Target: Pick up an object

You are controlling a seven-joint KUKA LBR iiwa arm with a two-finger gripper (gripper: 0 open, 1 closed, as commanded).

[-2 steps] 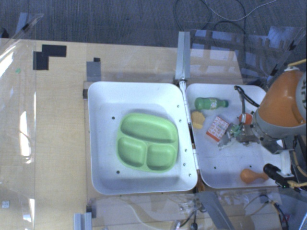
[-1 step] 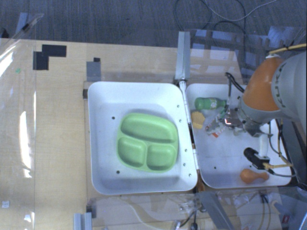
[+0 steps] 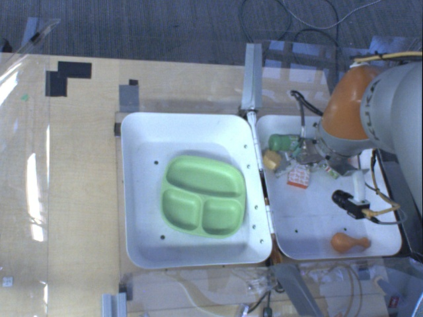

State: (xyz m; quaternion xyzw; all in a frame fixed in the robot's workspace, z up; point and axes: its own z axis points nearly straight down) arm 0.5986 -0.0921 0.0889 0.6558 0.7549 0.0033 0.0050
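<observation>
Pale wooden desk (image 3: 73,197) carries two shallow white bins. Left bin (image 3: 139,177) contains a green three-compartment plastic tray (image 3: 202,195). Right bin (image 3: 317,233) contains a green cylindrical object (image 3: 283,142), a red-and-white packet (image 3: 299,176), and an orange pear-shaped toy (image 3: 349,242). Gripper (image 3: 309,152) sits low over the clutter; jaws state apparently obscured, cannot tell.

**Grey arm bent low from the right**

The grey KUKA arm (image 3: 396,104) enters from the right edge, its broad rounded grey link filling the upper right corner. An orange band (image 3: 348,104) caps the wrist, which tilts downward and to the left. Below it the dark metal two-finger hand (image 3: 309,152) points down and leftward, set low. Thin black cables loop along the wrist's side. The hand's tips are too cluttered to read.
</observation>
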